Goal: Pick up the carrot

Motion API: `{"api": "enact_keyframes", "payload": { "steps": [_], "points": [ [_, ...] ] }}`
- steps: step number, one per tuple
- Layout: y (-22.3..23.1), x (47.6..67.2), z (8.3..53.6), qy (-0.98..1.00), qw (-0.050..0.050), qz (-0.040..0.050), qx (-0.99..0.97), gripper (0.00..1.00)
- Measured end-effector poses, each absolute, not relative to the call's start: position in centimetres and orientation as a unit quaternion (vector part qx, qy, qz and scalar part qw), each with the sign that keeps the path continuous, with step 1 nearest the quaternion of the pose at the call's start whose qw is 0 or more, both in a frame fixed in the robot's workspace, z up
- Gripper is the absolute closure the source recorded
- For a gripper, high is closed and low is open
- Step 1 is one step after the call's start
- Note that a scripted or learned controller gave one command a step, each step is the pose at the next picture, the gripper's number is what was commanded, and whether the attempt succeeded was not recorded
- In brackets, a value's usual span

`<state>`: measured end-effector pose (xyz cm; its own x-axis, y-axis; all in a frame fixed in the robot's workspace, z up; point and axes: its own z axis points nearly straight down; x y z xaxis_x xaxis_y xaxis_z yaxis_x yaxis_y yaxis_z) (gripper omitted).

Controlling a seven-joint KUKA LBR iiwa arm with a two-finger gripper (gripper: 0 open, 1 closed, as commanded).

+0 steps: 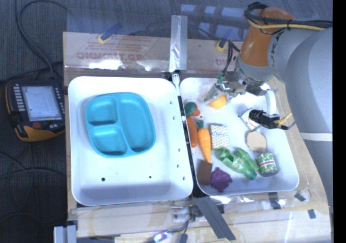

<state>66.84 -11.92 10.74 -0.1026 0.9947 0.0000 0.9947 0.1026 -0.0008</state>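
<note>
Carrot (204, 143) lying near left wall of right bin (286, 180), beside a second carrot (192, 131), tool (227, 86) at one o'clock from it, over yellow piece (218, 102), its opening I cannot tell

Bright, even overhead light w/ glare on the tape strip (177, 42), soft shadows, overall slightly soft focus.

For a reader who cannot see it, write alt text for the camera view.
A grey robot arm with an orange band reaches into the right white bin near a small yellow-orange piece, away from the orange carrot lying by the bin's left wall. The left white bin holds a blue sectioned plate.
</note>
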Motion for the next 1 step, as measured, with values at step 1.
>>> {"api": "enact_keyframes", "payload": {
  "steps": [1],
  "points": [
    [-11.56, 58.93, 9.62, -0.745, -0.011, -0.0050, -0.667, 1.00]
  ]
}}
